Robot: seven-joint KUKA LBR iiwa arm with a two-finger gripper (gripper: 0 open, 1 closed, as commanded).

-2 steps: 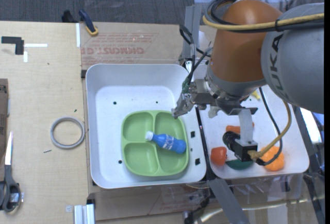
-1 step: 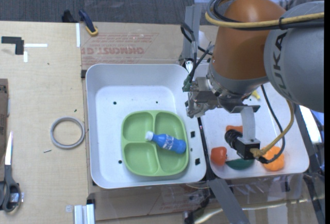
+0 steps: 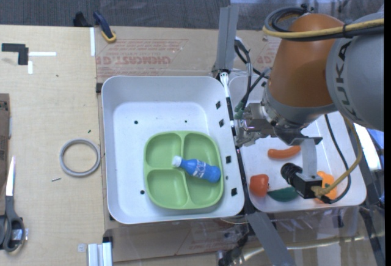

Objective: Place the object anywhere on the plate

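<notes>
Green divided plate (image 3: pixel 183 170) sits in the left white bin (image 3: pixel 122 136). A blue bottle (image 3: pixel 198 169) with a white cap lies tilted across the plate's central ridges — cap toward 10 o'clock, base toward 4 o'clock. The grey arm (image 3: pixel 305 69) with its orange band hangs over the right bin (image 3: pixel 348 197), at 3 o'clock from the plate. The gripper (image 3: pixel 247 127) hovers over the rim between the two bins; whether it grips anything cannot be told. An orange carrot (image 3: pixel 284 152), a red tomato (image 3: pixel 259 183) and a dark green piece (image 3: pixel 281 194) lie in the right bin. A tape ring (image 3: pixel 80 156) rests on the bench at 9 o'clock.

A glossy plastic finish is seen on the blue bottle (image 3: pixel 199 168). The green plate (image 3: pixel 160 191) looks smooth, matt plastic.
</notes>
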